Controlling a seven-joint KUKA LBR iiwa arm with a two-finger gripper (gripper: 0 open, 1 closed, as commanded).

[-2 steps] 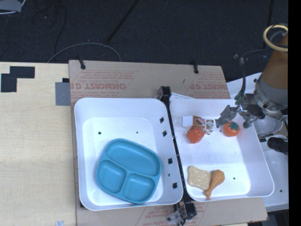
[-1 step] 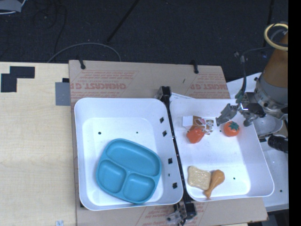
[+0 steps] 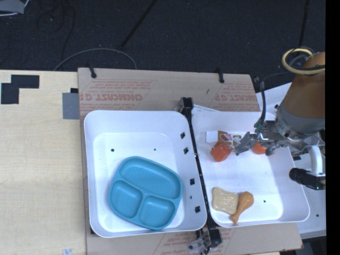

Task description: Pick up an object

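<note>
In the right bin [image 3: 289, 209], my gripper [image 3: 258, 144] hangs low near the right wall, its two dark fingers spread apart. A small orange-red object [image 3: 259, 149] lies between them, with a gap on each side. A red tomato-like piece [image 3: 220, 152] sits just left of the gripper. Beside it, toward the back, is a small white and red packet [image 3: 225, 137]. At the front of this bin a tan toast slice [image 3: 224, 200] lies against a brown drumstick [image 3: 243, 204].
The left bin [image 3: 101, 129] holds a blue divided plate [image 3: 144, 192]. A black divider [image 3: 194, 161] runs between the bins. The arm's grey and orange body [image 3: 305, 102] looms over the right bin's far right corner, with cables beside it.
</note>
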